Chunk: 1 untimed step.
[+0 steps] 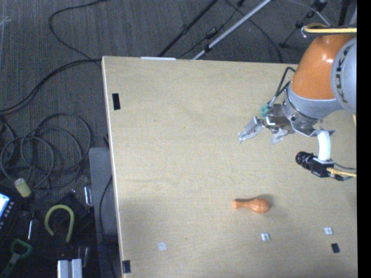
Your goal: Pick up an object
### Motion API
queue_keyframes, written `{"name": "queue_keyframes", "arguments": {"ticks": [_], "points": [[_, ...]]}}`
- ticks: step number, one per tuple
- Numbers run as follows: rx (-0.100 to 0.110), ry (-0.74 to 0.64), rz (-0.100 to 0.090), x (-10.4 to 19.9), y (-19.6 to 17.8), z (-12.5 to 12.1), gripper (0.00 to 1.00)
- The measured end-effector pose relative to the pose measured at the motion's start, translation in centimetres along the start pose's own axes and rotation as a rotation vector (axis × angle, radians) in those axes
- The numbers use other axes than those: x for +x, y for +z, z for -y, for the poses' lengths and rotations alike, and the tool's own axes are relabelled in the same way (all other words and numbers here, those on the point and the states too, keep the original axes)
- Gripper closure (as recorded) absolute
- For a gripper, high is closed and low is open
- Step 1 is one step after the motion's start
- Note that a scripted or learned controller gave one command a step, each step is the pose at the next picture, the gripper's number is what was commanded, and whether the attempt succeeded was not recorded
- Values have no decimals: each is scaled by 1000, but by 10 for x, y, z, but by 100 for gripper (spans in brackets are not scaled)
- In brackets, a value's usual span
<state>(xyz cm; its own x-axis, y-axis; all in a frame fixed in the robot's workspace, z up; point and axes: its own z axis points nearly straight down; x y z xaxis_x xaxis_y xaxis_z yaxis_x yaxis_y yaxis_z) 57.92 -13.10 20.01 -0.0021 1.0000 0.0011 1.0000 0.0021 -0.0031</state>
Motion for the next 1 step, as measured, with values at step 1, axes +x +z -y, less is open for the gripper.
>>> {"name": "queue_keyframes", "arguments": {"ticks": [1], "points": [[0,-60,4,-39,55,-56,0]]}}
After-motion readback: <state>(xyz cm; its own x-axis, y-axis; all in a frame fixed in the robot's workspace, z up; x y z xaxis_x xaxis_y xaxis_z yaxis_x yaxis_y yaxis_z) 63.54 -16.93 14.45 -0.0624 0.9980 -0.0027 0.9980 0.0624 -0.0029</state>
